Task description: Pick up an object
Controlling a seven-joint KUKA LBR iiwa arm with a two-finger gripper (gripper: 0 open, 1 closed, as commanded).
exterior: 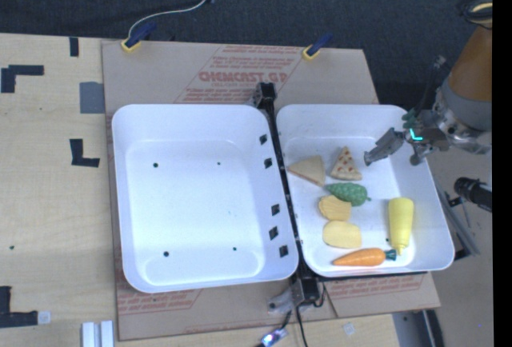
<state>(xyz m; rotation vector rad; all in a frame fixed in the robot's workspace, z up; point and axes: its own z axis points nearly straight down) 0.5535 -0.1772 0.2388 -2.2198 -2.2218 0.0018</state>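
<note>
Camera view shows the claw [398,143] with its fingers apart and holding nothing, above the right bin [424,177], so it should go down straight over the pizza slice [346,165] just beside it.

Grey arm [464,109], orange band [474,65] above wrist, small teal light near dark metal jaws.

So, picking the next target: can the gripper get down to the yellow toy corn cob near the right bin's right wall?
Probably yes: the yellow toy corn cob lies uncovered, gripper above it.
</note>
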